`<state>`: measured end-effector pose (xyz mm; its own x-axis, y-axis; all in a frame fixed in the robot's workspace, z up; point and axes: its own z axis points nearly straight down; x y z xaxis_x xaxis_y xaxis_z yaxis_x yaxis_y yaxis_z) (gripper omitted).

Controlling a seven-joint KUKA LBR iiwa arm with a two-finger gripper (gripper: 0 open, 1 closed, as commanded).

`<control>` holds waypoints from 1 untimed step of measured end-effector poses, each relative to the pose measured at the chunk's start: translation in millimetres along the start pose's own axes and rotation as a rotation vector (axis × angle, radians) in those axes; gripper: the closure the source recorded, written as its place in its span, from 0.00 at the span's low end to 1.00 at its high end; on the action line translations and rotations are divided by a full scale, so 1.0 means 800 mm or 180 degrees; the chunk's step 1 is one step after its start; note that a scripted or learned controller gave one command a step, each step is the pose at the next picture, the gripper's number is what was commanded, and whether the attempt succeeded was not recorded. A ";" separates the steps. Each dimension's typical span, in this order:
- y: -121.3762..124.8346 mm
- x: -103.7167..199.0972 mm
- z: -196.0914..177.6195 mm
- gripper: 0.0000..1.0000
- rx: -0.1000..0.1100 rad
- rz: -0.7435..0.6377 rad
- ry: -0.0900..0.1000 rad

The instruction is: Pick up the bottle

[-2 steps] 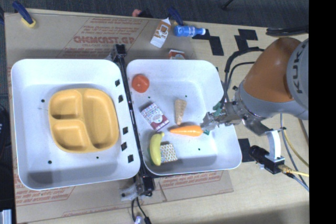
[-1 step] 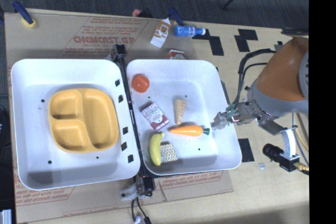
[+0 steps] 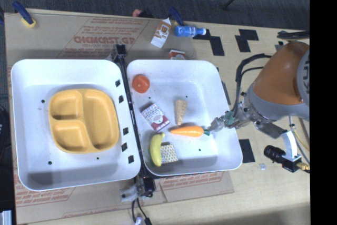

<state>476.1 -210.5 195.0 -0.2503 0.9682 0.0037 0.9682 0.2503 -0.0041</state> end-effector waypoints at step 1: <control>0.000 -0.001 -0.035 1.00 -0.0009 0.0850 -0.0011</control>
<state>476.6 -211.3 223.2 0.0139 0.9999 -0.0007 0.9999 -0.0139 -0.0016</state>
